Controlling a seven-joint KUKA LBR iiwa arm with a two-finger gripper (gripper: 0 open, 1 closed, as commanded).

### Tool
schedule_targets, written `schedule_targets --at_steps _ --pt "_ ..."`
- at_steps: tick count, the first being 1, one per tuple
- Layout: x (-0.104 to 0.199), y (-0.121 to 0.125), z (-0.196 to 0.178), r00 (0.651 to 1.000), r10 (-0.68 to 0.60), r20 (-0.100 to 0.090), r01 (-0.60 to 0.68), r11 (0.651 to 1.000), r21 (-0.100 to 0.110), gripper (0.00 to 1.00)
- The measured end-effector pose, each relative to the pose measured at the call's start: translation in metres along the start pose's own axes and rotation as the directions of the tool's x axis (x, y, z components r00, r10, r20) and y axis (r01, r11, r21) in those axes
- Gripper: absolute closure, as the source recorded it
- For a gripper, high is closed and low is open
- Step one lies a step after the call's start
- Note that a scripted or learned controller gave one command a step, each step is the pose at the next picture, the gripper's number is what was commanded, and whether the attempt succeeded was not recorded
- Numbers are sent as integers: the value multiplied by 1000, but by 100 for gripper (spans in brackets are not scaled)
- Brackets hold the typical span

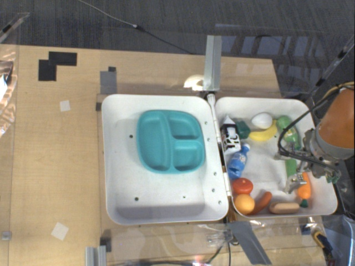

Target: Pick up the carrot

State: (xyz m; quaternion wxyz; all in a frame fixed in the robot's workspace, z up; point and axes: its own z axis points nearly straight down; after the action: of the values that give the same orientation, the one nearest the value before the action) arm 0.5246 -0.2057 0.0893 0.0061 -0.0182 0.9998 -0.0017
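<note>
Pincer (298,183) state you cannot tell as it hangs over the carrot (303,191) at the right bin's (260,103) four o'clock corner, on your pale wooden surface (50,165) edged by dark carpet (138,10).

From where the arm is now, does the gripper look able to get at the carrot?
Probably yes. The gripper sits right over the carrot in the right bin's near right corner. The sausage lies close by, and the bin wall may crowd it.
</note>
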Motion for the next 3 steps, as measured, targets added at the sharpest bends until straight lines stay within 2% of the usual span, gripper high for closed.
schedule_targets --at_steps 1,2,3 --pt "-4 1 -14 1000 -4 10 4 1000 2 100" --pt "26 26 -2 970 -244 10 244 970 7 100" --pt "24 31 -3 927 -375 7 375 927 9 100"
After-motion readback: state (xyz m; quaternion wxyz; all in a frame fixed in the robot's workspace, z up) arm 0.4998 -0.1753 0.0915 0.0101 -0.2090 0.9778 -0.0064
